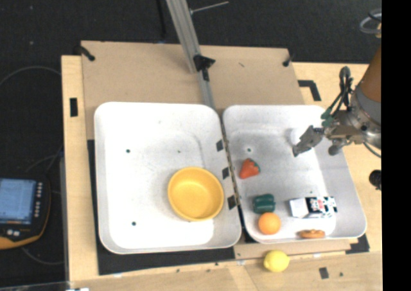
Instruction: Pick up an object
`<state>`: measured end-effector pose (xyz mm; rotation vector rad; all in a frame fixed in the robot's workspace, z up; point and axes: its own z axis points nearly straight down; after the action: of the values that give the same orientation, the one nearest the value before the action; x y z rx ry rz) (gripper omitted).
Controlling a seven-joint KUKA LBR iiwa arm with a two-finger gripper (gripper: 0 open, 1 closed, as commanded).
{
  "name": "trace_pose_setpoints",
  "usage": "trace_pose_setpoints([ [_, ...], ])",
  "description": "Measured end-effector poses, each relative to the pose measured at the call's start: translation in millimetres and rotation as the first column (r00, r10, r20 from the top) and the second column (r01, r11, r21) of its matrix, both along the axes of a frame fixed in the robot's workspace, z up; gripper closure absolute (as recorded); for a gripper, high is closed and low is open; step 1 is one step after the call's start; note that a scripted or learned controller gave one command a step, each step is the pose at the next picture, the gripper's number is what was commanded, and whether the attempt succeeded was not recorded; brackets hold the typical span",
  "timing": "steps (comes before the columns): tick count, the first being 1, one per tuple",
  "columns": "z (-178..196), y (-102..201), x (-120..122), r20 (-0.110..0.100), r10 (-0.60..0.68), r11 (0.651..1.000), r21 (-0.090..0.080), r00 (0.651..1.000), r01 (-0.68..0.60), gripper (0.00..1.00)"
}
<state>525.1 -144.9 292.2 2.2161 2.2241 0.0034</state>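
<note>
My gripper [317, 149] hangs over the upper right part of the right bin [276, 119], open, with nothing between its two dark fingers. Below and left of it lie a red pepper-like object [249, 169], a dark green block [263, 203] and an orange ball [270, 223]. A white patterned box [313, 207] and a flat orange-brown piece [313, 234] lie near the bin's front right corner. In the left bin [128, 129] stands a yellow bowl [196, 193].
A yellow lemon [276, 261] lies on the bench just in front of the right bin. A slanted metal rail [183, 20] runs down to the gap between the bins. A handheld pendant [19, 209] sits at the far left.
</note>
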Motion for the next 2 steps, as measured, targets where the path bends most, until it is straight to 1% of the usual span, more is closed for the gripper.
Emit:
trace_pose_setpoints([
  [1, 0, 0, 0, 0.0, -0.002, 1.0, 0.0, 1.0, 0.002, 0.0],
  [2, -42, -3, 1, -0.005, -0.005, 1.0, -0.002, 1.0, 0.005, 0.0],
])
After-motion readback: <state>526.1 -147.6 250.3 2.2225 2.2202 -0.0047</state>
